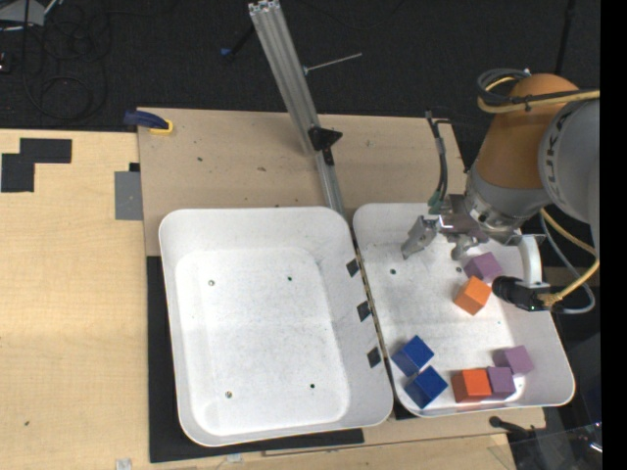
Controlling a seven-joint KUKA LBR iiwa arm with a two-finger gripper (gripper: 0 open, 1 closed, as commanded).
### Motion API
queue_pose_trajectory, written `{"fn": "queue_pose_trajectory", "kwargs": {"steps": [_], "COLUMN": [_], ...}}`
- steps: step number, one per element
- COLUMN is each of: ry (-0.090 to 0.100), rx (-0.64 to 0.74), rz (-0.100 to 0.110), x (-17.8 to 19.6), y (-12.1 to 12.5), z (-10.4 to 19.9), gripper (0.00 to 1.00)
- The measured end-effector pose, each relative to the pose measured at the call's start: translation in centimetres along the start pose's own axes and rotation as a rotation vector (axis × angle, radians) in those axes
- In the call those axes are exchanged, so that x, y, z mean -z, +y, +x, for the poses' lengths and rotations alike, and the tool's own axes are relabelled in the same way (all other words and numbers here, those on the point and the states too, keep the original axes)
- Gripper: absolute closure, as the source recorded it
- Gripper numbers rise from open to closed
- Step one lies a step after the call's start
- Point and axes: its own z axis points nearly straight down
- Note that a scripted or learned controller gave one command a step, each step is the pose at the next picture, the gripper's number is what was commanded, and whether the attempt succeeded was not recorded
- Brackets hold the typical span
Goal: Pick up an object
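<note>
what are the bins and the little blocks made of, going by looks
Bins: probably thin moulded plastic, matte white with faint speckling, rounded corners and a raised rim.
Blocks, e.g. blue, orange, purple: solid flat colour, crisp edges and no visible grain suggest painted wood or plastic; foam cannot be ruled out.

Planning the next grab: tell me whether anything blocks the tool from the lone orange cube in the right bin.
Nothing visible blocks it. The tool hangs over bare floor of the right bin, and the orange cube lies to its lower right. A purple cube sits just above the orange one, close enough to crowd a grasp.
</note>
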Motion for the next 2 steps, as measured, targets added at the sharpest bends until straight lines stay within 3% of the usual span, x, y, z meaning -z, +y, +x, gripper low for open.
{"fn": "queue_pose_trajectory", "kwargs": {"steps": [1, 2], "ry": [-0.001, -0.001], "rx": [0.001, -0.005], "rz": [0.0, -0.005], "x": [-5.3, -3.9], "y": [-0.3, -0.2], "z": [-1.0, -1.1], "gripper": [0.0, 1.0]}}
